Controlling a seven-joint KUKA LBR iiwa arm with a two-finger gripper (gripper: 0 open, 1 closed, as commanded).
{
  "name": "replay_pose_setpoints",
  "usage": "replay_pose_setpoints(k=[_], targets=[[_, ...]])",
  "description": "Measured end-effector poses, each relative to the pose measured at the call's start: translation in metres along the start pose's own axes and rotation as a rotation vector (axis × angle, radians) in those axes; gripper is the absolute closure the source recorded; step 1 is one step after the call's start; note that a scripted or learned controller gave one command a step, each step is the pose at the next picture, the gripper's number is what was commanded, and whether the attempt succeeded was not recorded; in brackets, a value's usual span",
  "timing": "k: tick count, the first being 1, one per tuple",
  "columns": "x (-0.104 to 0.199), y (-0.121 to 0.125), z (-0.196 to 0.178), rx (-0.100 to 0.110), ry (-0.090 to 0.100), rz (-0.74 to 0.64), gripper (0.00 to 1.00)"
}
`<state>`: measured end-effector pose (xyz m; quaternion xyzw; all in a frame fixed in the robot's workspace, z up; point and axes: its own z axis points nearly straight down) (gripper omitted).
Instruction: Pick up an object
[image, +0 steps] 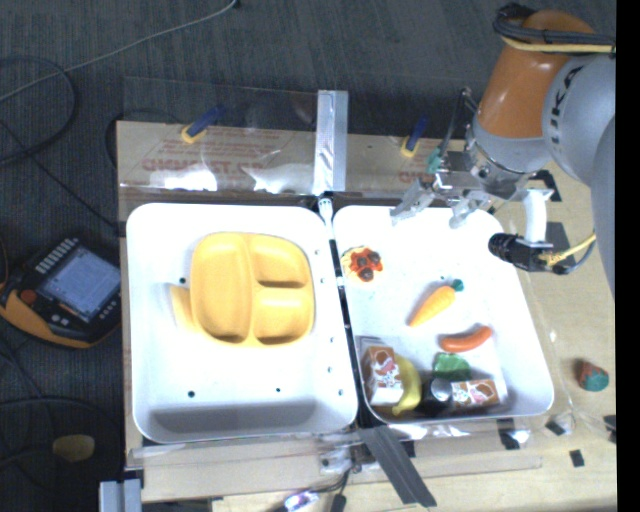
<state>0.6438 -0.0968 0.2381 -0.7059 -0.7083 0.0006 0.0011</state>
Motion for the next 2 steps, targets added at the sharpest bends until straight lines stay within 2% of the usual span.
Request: replay_pose_setpoints(k=[1, 2], targets=[[-0.031, -0.019, 0.143, -0.004, 0.0, -0.166, 0.0], [-0.062, -0.066, 0.149, -0.011, -0.005, -0.138, 0.0]])
